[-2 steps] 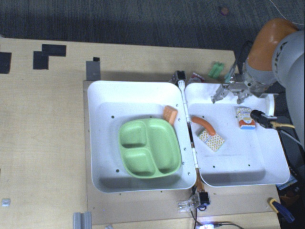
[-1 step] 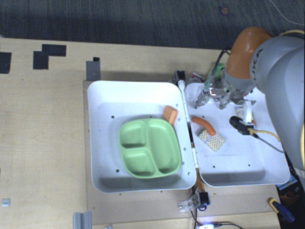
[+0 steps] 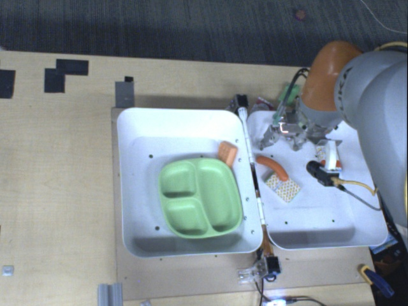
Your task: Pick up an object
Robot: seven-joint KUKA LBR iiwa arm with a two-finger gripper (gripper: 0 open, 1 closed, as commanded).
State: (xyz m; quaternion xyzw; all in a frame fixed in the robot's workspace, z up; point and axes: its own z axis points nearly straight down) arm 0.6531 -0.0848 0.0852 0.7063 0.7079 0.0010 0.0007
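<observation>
Hand (image 3: 280, 139) spread open, grasping nothing; risks closing on air, with sausage (image 3: 272, 166) lying just below.

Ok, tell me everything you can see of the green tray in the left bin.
The green tray is a pale green, plastic-looking divided plate with rounded corners and three compartments: two smaller ones on the view's left side and one long one on the right. It lies flat and right side up on the floor of the left bin, turned slightly askew to the bin's walls. All three compartments look bare. A small orange block sits at its upper right corner, seemingly touching the rim.
</observation>
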